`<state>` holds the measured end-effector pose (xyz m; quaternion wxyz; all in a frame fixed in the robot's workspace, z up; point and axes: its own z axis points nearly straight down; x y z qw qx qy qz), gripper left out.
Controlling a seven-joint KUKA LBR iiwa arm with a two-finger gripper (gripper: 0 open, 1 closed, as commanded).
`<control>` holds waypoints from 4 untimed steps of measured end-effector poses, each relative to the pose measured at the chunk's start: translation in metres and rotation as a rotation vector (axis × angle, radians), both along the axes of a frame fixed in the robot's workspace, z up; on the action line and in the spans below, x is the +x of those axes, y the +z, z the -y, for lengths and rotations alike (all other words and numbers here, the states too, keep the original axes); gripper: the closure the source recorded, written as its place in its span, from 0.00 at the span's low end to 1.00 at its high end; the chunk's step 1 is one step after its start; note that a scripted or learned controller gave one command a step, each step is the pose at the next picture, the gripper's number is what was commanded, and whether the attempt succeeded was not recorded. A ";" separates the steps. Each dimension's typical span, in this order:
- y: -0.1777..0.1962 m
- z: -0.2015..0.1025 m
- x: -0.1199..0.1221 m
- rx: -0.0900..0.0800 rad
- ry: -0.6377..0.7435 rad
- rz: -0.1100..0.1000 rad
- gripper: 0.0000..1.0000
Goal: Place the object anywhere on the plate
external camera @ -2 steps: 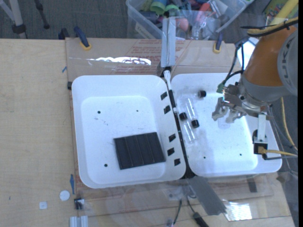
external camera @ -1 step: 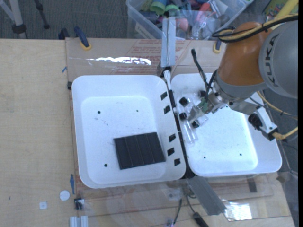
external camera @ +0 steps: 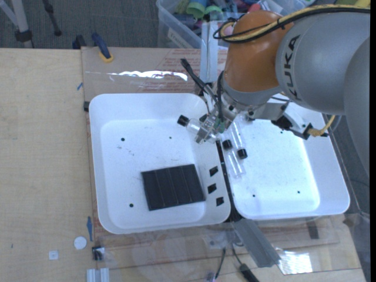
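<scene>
A dark grey, ribbed rectangular plate (external camera: 173, 186) lies flat in the left white bin (external camera: 111, 151), near its front edge, slightly skewed.

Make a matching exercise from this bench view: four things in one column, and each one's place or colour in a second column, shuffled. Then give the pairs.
Things:
1. dark ridged plate
2. gripper
3. band above the wrist
4. clear tub of toys

Places or colours:
A. orange
B. behind the bins, at the top of the view
C. lying flat in the left bin, near its front
D. over the ridge where the two bins meet

Pairs: 1-C, 2-D, 3-A, 4-B
</scene>
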<state>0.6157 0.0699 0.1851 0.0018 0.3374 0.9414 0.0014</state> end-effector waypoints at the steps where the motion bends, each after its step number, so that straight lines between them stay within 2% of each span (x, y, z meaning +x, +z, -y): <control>1: 0.159 -0.077 0.029 -0.001 0.290 0.003 1.00; 2: 0.143 -0.104 0.042 -0.001 0.655 0.006 1.00; 3: 0.098 -0.130 0.040 -0.001 0.770 -0.002 1.00; 4: 0.091 -0.155 0.052 -0.002 0.840 0.006 1.00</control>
